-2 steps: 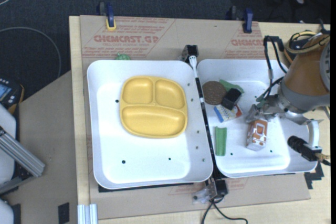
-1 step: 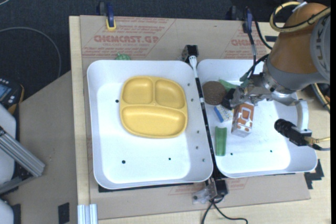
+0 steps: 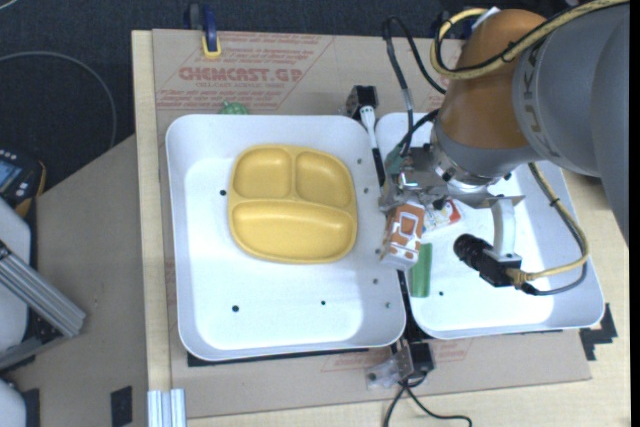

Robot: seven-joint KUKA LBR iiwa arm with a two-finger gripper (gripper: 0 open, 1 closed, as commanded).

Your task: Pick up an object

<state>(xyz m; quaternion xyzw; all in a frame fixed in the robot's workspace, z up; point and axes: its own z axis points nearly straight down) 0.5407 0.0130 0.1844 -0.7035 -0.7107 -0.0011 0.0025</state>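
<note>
My gripper hangs over the inner edge of the right bin, just under the orange wrist band. A small orange and white box is tilted between its fingers, over the rims where the two bins meet, and looks lifted. A green stick-shaped object lies in the right bin just below the box. A bit of red and white packaging shows beside the gripper, partly hidden by it.
A yellow divided plate lies in the left bin, towards its back. The arm's body covers the back of the right bin. A black cable connector hangs off the wrist over the right bin.
</note>
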